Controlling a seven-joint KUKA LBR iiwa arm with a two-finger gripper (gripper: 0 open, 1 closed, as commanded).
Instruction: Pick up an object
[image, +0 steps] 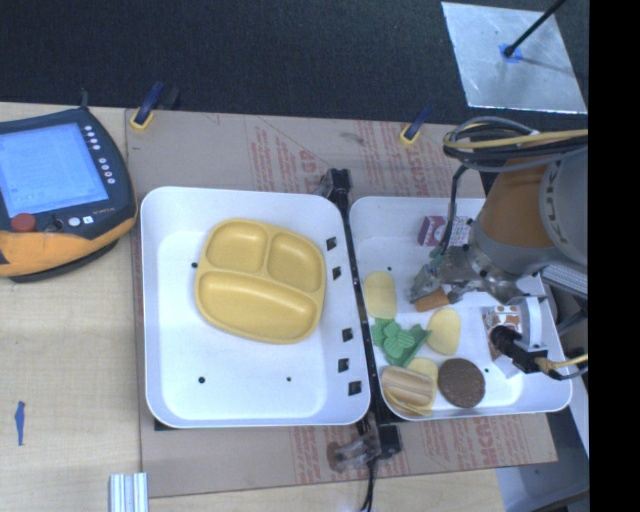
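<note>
Reaching in from the right of the camera view, the grey arm with its orange band hangs over the right bin, its gripper low among the toy food near the bin's middle. How far the gripper is open cannot be told from this angle, since its dark parts blur together; it seems to sit right over a small orange piece, perhaps a carrot, but a grasp cannot be confirmed.

Just left of it lies a pale yellow oval piece. Below that sits a green leafy toy, with a pale yellow pear-like piece just beside it on the right. Along the bin's near edge rest a sandwich-like toy and a brown round disc, close together. A small purple-and-white packet lies near the far wall.

The left bin holds a yellow divided plate, lying flat with three compartments. On the worktop at far left rests a control pendant with a lit screen.
</note>
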